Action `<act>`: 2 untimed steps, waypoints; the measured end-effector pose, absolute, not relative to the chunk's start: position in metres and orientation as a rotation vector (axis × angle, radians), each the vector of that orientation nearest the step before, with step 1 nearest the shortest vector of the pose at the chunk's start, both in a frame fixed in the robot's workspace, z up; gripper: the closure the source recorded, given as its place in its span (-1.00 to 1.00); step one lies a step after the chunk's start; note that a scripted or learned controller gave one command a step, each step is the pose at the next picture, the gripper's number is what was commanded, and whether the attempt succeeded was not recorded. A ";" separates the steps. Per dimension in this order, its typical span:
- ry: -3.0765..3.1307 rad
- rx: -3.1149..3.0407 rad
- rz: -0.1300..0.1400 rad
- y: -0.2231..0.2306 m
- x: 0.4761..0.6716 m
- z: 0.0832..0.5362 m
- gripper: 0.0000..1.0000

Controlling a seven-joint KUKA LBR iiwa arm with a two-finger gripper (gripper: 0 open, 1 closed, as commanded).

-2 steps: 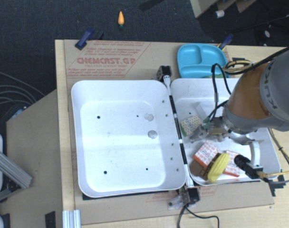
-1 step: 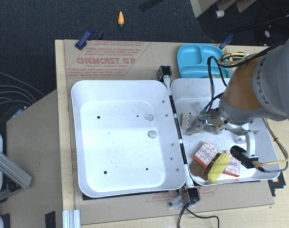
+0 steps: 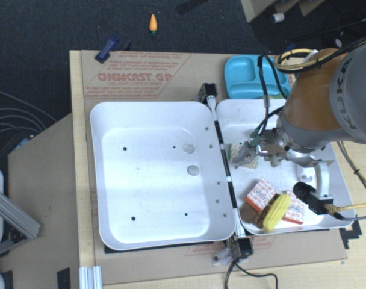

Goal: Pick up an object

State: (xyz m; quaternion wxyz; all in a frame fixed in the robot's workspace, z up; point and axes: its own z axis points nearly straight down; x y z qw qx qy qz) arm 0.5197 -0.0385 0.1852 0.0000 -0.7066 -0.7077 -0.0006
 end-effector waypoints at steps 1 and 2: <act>-2.219 -2.220 0.002 -0.040 0.479 0.184 -1.00; -2.219 -2.221 0.003 -0.099 0.478 0.103 -1.00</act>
